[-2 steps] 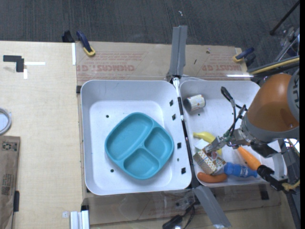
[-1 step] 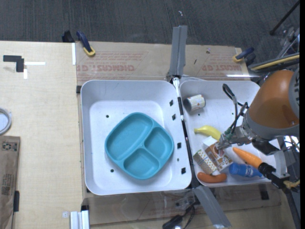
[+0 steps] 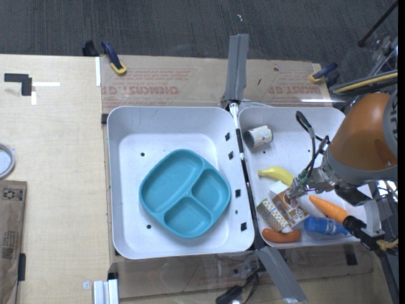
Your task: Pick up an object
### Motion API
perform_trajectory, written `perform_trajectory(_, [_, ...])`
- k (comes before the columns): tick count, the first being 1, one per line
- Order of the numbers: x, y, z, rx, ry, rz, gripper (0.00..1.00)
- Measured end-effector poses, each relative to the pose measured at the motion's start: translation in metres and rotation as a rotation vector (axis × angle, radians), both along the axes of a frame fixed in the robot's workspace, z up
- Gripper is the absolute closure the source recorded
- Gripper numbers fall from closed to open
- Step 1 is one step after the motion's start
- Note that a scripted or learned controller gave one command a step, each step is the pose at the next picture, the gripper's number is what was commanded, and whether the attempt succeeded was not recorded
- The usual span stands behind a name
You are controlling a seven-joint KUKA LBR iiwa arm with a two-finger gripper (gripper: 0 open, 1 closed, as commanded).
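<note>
- At the bottom of the frame, lower right: a brown sausage (image 3: 281, 235) lying flat against the near wall of the right bin (image 3: 278, 109), long axis left to right; tight against the rim, so little room to close on it from the near side.
- Just right of it: a blue bottle (image 3: 325, 226) on its side, long axis roughly left to right, with an orange carrot (image 3: 329, 209) touching its upper edge and slanting from upper left down to lower right.
- Left of those, right-centre of the frame: a printed snack packet (image 3: 282, 211), flat, long axis slanting from lower left to upper right. Judged the likeliest target, since it sits directly under the gripper (image 3: 302, 183).
- Gripper poised over the packet's upper right end, just left of the carrot's tip; cannot tell whether open or shut, and nothing seen held.
- Just above the packet: a yellow banana (image 3: 276, 173), long axis left to right, near the gripper's left side. Crowded here, with packet, banana and carrot all close together, so a descent risks nudging neighbours.
- Further up, upper part of the right bin: a small white cup (image 3: 258, 135) on its side, well apart from the rest, bare floor around it.
- Centre-left of the frame: the left bin (image 3: 120, 170) holding a blue divided plate (image 3: 185, 192), well apart from the gripper across the shared wall.
- Arm (image 3: 367, 138) covering the right bin's right edge.
</note>
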State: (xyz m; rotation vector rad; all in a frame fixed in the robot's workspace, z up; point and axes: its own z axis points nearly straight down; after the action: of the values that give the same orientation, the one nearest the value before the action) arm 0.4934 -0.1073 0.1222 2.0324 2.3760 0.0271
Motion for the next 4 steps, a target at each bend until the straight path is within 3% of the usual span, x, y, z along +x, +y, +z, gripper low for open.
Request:
perform_trajectory(1, [0.052,-0.005,-0.014,-0.006,-0.005,0.017,0.00])
perform_trajectory(2, [0.042,0.000,-0.014,-0.018,-0.021,0.072,0.00])
perform_trajectory(3, [0.015,0.005,-0.014,-0.012,-0.023,-0.024,0.00])
perform_trajectory(4, [-0.001,-0.004,-0.014,-0.012,-0.024,0.070,0.00])
